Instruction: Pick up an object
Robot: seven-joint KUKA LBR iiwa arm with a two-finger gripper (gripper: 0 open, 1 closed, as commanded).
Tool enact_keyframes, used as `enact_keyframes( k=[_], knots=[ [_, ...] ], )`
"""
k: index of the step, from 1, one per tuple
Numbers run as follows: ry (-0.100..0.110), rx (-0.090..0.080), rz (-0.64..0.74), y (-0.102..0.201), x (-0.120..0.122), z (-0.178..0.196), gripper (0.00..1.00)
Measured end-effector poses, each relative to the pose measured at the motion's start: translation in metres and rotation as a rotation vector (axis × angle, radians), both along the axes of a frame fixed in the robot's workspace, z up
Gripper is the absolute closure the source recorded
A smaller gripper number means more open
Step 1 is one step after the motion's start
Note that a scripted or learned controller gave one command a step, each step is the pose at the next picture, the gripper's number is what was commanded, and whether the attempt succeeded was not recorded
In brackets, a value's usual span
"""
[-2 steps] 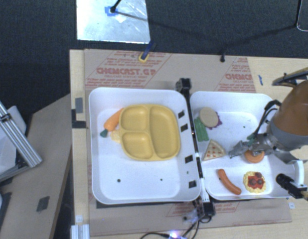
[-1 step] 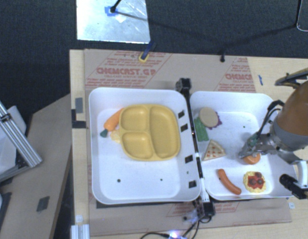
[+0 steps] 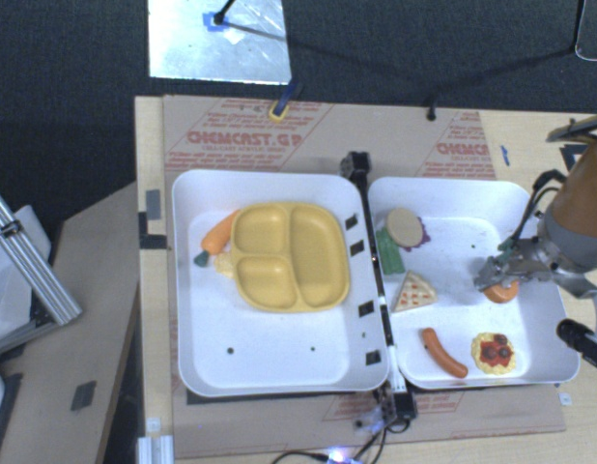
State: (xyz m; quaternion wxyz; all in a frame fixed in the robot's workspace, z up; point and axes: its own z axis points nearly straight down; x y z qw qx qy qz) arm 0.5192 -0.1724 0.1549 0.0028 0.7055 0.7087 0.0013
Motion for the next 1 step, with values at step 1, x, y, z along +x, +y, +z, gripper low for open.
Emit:
enact_keyframes(
  k=[1],
  knots=[
    [-0.002,0.000,0.000,0.0035,0.0048,0.0636,1.00]
  ],
)
